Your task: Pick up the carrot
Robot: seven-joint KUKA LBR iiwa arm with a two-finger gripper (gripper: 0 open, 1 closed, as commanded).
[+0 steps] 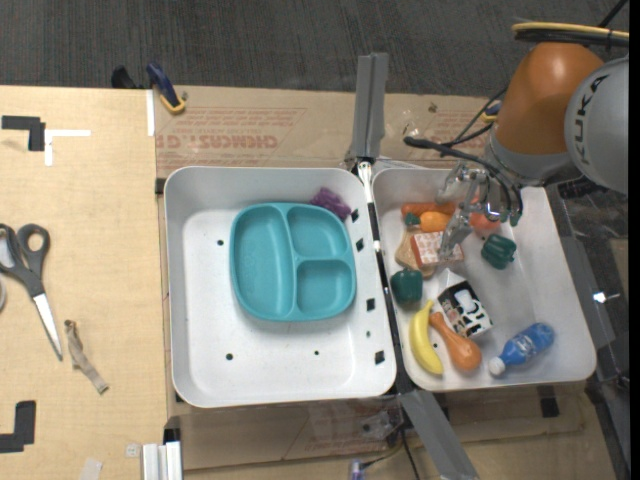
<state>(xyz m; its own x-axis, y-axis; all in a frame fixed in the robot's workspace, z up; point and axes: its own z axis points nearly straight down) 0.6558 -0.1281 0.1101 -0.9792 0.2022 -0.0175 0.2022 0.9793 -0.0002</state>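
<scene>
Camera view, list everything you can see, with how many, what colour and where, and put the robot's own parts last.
bins: two, white, side by side on the bench
tray: one, teal, three compartments, in the left bin
purple item: one, at the left bin's back edge, behind the tray
carrot: one, orange, right bin, near the front, beside the banana
banana: one, yellow, right bin front
bottle: one, blue, right bin front right corner
black and white box: one, right bin centre
green toys: two, dark green, right bin
orange toy: one, right bin back
scissors: one pair, grey handles, on the bench at far left
arm: one, grey and orange, over the right bin
gripper: one, over the right bin's back half
</scene>
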